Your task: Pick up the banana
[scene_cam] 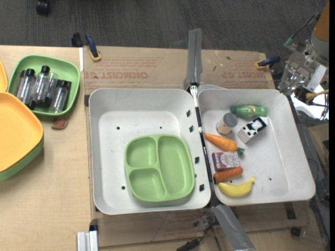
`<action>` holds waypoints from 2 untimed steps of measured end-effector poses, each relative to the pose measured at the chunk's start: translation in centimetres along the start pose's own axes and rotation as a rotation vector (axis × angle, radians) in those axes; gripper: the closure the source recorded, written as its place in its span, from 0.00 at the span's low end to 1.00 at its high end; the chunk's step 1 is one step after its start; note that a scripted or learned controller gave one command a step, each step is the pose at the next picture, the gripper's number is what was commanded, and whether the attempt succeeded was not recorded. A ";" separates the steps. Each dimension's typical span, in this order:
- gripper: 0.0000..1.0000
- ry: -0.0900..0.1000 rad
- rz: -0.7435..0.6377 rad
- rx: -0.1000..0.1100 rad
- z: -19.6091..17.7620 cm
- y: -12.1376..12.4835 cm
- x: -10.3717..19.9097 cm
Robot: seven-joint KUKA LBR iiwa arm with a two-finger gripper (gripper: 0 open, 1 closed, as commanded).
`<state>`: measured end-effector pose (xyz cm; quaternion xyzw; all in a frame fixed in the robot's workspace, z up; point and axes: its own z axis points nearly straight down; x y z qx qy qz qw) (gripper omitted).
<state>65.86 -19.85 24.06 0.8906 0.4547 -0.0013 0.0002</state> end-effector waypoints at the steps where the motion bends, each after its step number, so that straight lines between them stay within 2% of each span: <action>1: 1.00 0.000 0.309 0.001 -4.3 0.7 -0.9; 2: 1.00 -0.002 0.671 0.004 -2.8 -0.1 -1.7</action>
